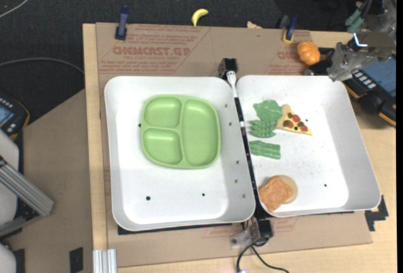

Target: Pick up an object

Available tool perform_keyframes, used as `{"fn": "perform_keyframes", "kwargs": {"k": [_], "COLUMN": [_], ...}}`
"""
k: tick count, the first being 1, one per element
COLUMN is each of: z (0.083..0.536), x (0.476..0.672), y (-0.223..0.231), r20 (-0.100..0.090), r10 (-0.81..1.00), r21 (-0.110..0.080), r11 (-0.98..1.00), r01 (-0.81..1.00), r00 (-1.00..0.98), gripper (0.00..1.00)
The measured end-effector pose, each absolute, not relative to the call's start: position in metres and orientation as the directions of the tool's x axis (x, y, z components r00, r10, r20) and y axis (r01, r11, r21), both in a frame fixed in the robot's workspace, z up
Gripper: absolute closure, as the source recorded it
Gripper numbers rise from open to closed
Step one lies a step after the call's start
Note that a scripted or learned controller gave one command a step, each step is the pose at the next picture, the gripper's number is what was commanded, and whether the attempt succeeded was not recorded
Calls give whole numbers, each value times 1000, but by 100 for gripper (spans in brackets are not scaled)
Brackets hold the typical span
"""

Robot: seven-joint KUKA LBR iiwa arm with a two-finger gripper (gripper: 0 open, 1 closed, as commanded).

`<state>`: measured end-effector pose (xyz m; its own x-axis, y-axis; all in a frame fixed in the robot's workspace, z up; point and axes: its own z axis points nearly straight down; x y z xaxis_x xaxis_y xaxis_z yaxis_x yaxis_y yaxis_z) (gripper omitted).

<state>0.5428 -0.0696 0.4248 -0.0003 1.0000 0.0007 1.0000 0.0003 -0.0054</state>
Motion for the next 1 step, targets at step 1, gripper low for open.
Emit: {"fn": "perform_keyframes", "kwargs": {"k": [1], "z": [365], "x": [489], "y": [-56], "r20": [2], "r10": [1000], "r21": [-9], "r11": [-2], "r01": [1000], "r00": [2], "gripper": [100]}}
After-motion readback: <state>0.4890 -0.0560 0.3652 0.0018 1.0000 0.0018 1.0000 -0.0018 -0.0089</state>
